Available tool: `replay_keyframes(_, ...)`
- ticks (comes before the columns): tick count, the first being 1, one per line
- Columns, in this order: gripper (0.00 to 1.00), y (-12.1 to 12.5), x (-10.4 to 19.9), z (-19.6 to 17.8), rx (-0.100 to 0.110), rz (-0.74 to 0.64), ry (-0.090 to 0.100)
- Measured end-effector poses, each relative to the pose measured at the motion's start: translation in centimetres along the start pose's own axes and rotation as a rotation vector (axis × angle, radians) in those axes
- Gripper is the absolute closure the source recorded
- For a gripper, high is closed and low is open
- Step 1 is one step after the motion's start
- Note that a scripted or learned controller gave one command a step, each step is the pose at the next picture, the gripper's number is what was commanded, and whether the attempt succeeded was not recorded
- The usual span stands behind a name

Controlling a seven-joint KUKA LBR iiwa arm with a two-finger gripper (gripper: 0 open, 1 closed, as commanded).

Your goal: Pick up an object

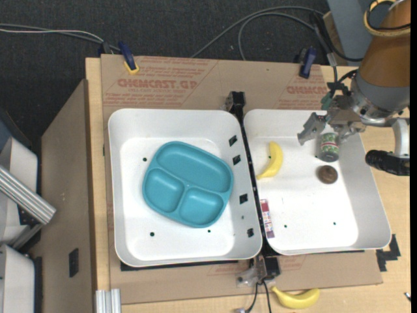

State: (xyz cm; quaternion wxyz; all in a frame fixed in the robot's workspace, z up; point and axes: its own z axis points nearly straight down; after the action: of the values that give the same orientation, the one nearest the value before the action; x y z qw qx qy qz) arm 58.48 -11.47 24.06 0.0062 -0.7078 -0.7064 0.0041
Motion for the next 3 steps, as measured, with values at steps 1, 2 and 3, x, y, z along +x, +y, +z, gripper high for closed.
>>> replay_keyframes(1, 0.00, 0.2, 0.0, -0.7, -0.013, -0.003, -0.002)
replay_keyframes(2, 0.00, 0.8, 0.8, 5.1, -0.008, -0.004, 0.000)
replay_keyframes(3, 0.00, 1.2, 0.4, 11.2, -0.007, -0.001, -0.001)
